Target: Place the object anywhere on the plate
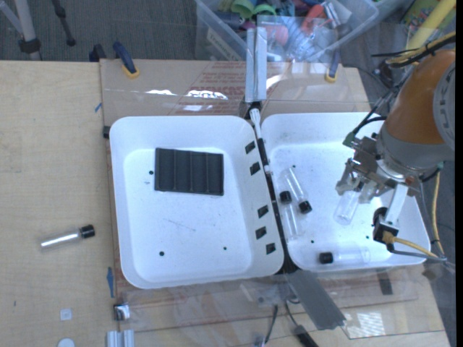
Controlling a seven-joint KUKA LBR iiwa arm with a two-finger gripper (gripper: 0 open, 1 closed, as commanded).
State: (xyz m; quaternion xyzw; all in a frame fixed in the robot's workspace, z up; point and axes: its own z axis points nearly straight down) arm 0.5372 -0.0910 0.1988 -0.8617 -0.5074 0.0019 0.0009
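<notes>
The plate (189, 170) is a black ribbed rectangle lying flat in the upper part of the left bin (137, 259). My gripper (356, 187) hangs over the right bin (412, 255), near its right side. A clear vial (345, 208) sticks down and to the left from between the fingers, and they are shut on it. Several more clear vials with black caps lie in the right bin: two (295, 190) near the divider and one (346, 255) along the front wall. The plate lies far to the gripper's left, across the divider.
A divider with black clips (262, 194) runs between the two bins. One loose vial (66, 237) lies on the wooden bench left of the bins. A clear tub of coloured toys (289, 9) stands behind the bins. A yellow cable (416, 248) trails under the wrist.
</notes>
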